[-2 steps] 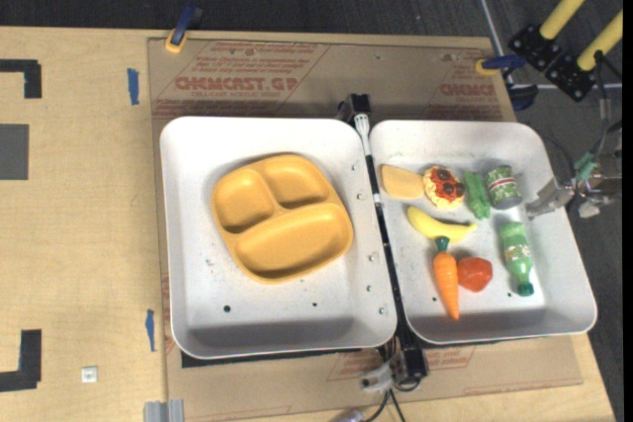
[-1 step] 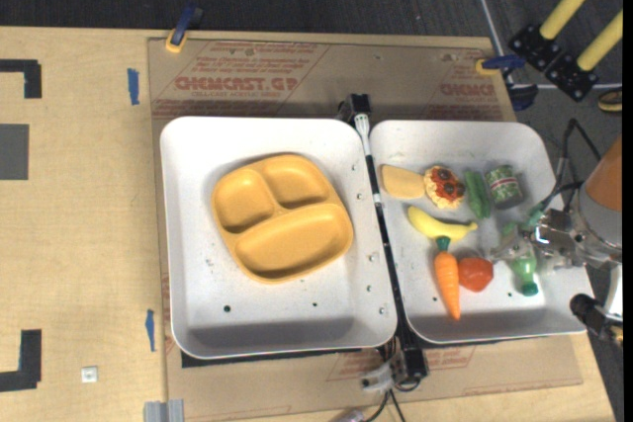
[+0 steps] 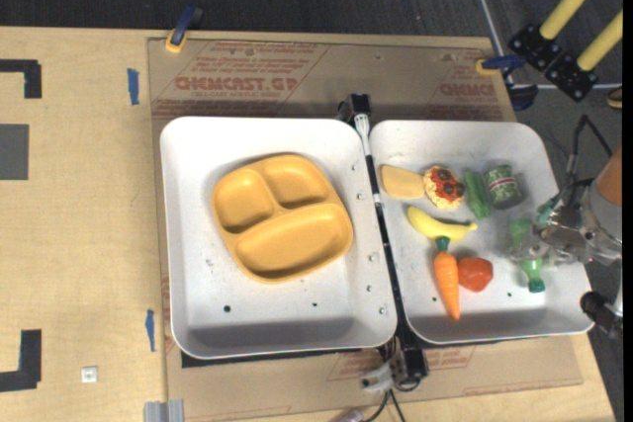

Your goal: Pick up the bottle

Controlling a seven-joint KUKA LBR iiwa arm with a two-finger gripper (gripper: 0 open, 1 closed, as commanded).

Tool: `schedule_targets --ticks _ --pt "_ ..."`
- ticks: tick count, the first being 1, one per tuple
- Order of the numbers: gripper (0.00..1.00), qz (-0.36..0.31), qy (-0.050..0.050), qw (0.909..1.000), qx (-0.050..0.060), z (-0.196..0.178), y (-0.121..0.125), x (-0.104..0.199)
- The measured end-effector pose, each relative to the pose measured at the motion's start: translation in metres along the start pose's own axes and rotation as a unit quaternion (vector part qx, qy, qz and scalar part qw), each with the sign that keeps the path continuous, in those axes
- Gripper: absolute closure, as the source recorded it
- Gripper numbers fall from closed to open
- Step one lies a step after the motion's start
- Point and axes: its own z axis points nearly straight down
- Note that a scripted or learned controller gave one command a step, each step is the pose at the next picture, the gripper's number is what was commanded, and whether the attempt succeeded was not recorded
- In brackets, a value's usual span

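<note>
A cardboard-topped bench [image 3: 79, 212] carries two shallow white bins side by side: the left bin [image 3: 198, 292] holds a yellow divided plate [image 3: 281, 215], while the right bin [image 3: 475, 316] holds a scatter of toy food and the object of the job. The arm [image 3: 605, 212] reaches in at the frame's right edge, its gripper [image 3: 554, 234] poised low over the right bin's far side, just above a green bottle [image 3: 527, 257] lying near the rim. By the look of it, the pick has not been completed; the bottle appears to rest on the bin floor, and the grasp and lift remain to be done. Whether the jaws are open or closed cannot be told, since the metal parts there blur together against the white. The arm itself is cut off by the frame. Smaller items lie to the bottle's left: a banana [image 3: 439, 224], a carrot [image 3: 448, 285], a tomato [image 3: 476, 274], a pale wedge [image 3: 401, 182], a red-topped pizza slice [image 3: 445, 186] and a small green can [image 3: 501, 185]. The bottle's outline is partly masked by the gripper.
</note>
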Motion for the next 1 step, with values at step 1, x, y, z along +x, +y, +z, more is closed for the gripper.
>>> schedule_targets --ticks 1 --pt "1.0 0.068 -0.004 0.9977 -0.003 -0.0644 0.0152 0.0561"
